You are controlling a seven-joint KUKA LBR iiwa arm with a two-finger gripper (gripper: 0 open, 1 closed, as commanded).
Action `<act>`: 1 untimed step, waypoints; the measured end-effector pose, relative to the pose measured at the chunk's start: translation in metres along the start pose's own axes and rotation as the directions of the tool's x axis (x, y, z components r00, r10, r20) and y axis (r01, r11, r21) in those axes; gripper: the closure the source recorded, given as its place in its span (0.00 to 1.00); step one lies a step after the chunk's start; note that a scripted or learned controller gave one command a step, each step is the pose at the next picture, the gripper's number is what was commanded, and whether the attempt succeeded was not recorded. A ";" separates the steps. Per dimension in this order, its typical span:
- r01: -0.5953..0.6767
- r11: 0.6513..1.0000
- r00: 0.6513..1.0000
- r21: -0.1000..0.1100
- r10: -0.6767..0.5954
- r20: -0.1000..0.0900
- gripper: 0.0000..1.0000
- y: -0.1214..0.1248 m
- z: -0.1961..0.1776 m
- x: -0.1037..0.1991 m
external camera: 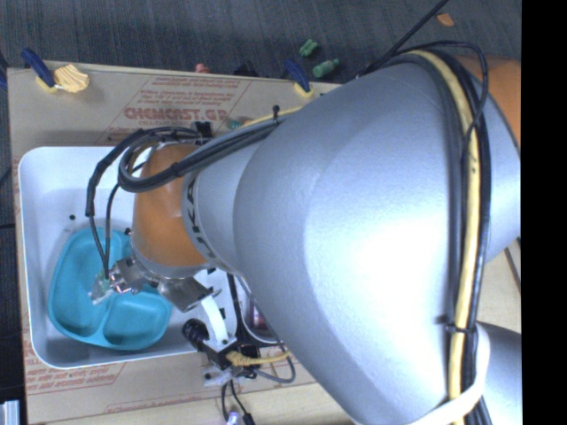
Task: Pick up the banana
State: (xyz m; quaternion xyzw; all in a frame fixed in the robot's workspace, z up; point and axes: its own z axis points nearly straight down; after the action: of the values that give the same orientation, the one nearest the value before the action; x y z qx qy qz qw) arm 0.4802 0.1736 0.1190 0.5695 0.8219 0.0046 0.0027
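Observation:
My grey arm (372, 237) covers most of the view, with its orange band (164, 211) over the left bin (35, 237). The wrist reaches down toward a blue divided dish (80, 295) lying in the left bin's near corner. The wrist hardware hides the gripper's tip, which sits at the dish's right edge.
Black cables (111, 184) loop off the wrist over the left bin. Brown cardboard (168, 96) lies under the bins at the back, held by blue clamps (35, 65). Small green objects (319, 60) lie on the floor beyond.

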 end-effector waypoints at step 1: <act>0.000 1.000 1.000 0.000 0.000 0.000 0.00 0.000 0.000 0.000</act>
State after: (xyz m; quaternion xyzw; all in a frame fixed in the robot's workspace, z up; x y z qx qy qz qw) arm 0.4802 0.1736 0.1190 0.5695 0.8219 0.0045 0.0027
